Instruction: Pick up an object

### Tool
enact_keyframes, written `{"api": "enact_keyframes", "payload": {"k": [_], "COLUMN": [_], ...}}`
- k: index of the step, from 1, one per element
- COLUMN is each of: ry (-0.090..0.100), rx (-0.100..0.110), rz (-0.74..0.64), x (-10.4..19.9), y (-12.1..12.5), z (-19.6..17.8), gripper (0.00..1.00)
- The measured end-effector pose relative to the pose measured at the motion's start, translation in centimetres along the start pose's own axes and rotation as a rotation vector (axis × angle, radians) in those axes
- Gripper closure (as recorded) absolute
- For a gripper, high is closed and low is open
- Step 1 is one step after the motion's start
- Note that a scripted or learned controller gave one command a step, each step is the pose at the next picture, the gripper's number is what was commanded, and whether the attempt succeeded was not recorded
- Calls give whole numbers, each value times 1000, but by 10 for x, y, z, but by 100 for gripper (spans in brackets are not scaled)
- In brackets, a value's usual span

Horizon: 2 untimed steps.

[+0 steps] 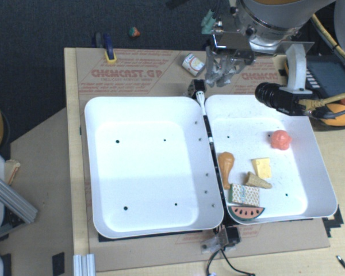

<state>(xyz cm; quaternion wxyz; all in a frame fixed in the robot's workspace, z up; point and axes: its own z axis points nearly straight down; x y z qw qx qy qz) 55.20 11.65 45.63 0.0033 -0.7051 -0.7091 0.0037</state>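
Camera view. Gripper [221, 73]: raised over the far edge of the bench, above the seam between the two bins; whether its fingers are open or closed cannot be told. Right bin [310, 154]: holds a pink ball [280, 140] toward its right side, an orange drumstick-shaped toy [226, 164] near the left wall, a yellow cheese wedge [262, 168], a tan piece [256, 180] touching it, a patterned block [244, 195] and a watermelon slice [245, 213] at the near rim. Left bin [103, 119]: white, beside it.
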Motion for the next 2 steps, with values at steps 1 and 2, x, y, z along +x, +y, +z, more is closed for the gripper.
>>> {"api": "enact_keyframes", "payload": {"k": [1,2], "ry": [-1,0], "rx": [1,-2], "rz": [3,5], "x": [23,22], "y": [5,-48], "z": [86,121], "gripper": [100,100]}}
